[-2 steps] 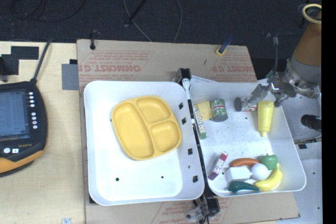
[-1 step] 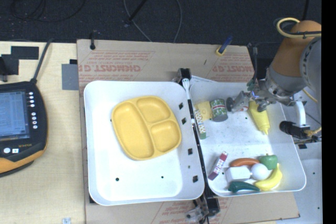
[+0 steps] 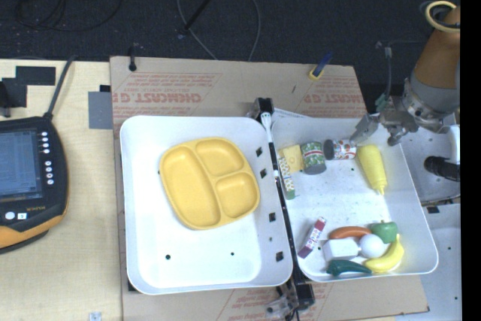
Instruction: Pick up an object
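My gripper [image 3: 378, 133] hangs over the far right corner of the right bin [image 3: 421, 222], open, with nothing between its fingers. Just below it lies a yellow mustard bottle [image 3: 373, 168]. To its left are a small red and white item [image 3: 344, 150], a dark can [image 3: 314, 156] and a yellow box [image 3: 291, 159]. At the bin's near end is a pile: a banana [image 3: 388, 258], a white egg [image 3: 372, 244], an orange carrot [image 3: 348, 232], a green pepper [image 3: 384, 228] and a white block [image 3: 342, 248]. A slim packet [image 3: 312, 237] lies beside the pile.
The left bin [image 3: 143, 237] holds a yellow divided plate [image 3: 210, 183]. A black divider [image 3: 274, 184] runs between the bins. A tablet-like pendant [image 3: 26, 169] sits at the far left of the bench. The arm's orange band [image 3: 440, 56] rises at the right edge.
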You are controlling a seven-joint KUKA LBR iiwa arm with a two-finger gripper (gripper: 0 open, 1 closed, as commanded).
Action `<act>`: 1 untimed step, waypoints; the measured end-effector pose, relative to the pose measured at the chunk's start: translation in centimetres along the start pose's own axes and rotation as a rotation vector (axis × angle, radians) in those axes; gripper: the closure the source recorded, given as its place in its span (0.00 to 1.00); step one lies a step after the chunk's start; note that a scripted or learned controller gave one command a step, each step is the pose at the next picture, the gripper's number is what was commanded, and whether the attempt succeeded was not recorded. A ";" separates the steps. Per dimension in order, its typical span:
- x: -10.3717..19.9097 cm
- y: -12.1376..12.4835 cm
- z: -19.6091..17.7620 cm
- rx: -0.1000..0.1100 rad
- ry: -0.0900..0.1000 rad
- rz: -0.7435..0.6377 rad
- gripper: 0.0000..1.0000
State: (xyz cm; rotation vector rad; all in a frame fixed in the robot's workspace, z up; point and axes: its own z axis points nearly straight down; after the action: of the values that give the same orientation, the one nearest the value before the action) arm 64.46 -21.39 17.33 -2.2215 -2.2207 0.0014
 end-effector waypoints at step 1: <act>3.2 0.0 6.5 0.004 0.009 -0.003 0.00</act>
State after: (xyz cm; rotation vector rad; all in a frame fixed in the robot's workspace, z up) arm 64.45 -18.17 10.82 -2.2120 -2.2171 -0.0050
